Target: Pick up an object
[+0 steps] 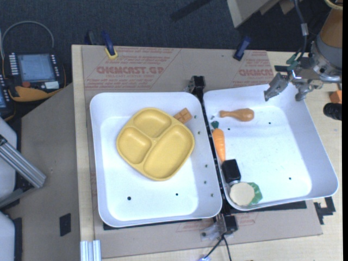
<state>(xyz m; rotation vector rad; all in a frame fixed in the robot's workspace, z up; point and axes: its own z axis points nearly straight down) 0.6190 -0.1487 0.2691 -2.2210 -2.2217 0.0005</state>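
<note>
The claw (287,89) hangs at the upper right of the frame, over the far right corner of the right bin (321,162), its two fingers spread wide with nothing between them. One fingertip points down and to the left near the bin's upper rim; the other sits just right of it, under the grey wrist and the orange band at the frame's top right corner.

Nearest the claw, to its lower left, lies a toy drumstick (237,115), tan and on its side in the upper left part of the right bin, apart from the fingers. Further down, along that bin's left wall, a toy carrot (218,144) lies lengthwise, then a small black block (231,171), then a pale round disc with a green leafy edge (244,194) in the lower left corner.

In the left bin (109,194), a yellow divided plate (155,143) fills the middle, with a small brown piece (182,115) touching its upper right rim.

By the look of it, the pick is at the approach stage: nothing is grasped and the claw stands clear of every object. The drumstick seems the likeliest target; reaching it would call for a shift left and down, with the fingers set across its narrow handle before closing.
</note>
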